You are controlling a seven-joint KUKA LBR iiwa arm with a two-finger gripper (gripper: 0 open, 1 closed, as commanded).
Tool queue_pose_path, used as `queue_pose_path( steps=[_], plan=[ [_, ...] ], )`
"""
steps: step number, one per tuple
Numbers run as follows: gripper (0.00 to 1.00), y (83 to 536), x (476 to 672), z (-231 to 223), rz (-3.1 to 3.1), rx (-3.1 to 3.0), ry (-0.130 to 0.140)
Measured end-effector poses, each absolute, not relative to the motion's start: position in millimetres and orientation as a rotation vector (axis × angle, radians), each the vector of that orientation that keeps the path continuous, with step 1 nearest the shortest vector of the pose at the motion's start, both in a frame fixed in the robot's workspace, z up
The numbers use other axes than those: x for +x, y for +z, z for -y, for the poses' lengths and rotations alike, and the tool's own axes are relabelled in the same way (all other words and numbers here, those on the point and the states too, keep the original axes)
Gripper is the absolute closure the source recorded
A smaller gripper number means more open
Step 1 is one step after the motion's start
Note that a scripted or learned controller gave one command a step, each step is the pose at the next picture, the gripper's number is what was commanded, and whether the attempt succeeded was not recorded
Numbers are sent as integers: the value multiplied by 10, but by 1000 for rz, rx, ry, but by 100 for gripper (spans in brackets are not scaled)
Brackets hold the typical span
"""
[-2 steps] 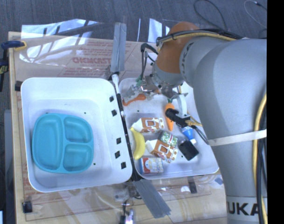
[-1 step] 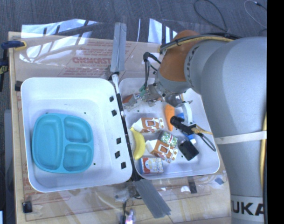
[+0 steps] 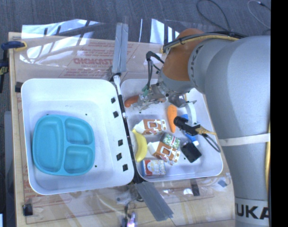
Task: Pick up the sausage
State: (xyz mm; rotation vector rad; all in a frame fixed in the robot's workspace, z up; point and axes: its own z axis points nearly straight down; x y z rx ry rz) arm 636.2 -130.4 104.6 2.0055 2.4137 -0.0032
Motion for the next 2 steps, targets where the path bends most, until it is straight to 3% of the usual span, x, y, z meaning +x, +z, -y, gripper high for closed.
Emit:
queue_pose_path(
  steps=[1,2],
  plan=[
    [0,1045,6362,1304,-2414,2005,-4],
    [0,1045,6362,1303,-2414,2005,-4]
  ],
)
